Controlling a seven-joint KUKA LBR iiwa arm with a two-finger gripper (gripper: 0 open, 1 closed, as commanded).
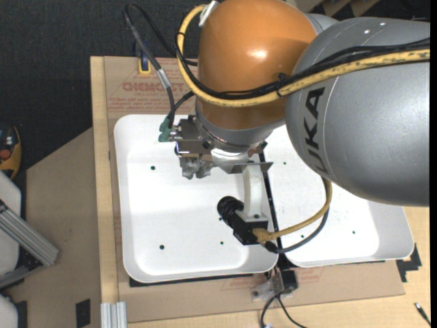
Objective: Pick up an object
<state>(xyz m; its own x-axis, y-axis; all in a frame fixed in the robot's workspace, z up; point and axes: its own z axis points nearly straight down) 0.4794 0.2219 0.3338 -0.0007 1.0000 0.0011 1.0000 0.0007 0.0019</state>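
Note:
The grey arm with its large orange band (252, 39) hangs over the left white bin (147, 203) and hides much of it. Below the band, the gripper (194, 164) reaches down toward the bin's upper middle, a small metallic grey block close to the bin floor. I cannot make out any loose object under or beside it. A small green piece (164, 130) sits at the wrist's left side, apparently part of the arm. A black connector (234, 219) with a yellow cable hangs lower down, over the bin's right side.
The right white bin (355, 241) is mostly covered by the grey arm link (369, 101). Both bins rest on a brown cardboard sheet (113, 87). A few tiny dark dots mark the left bin's floor. A grey metal bar (27, 234) lies at the left edge.

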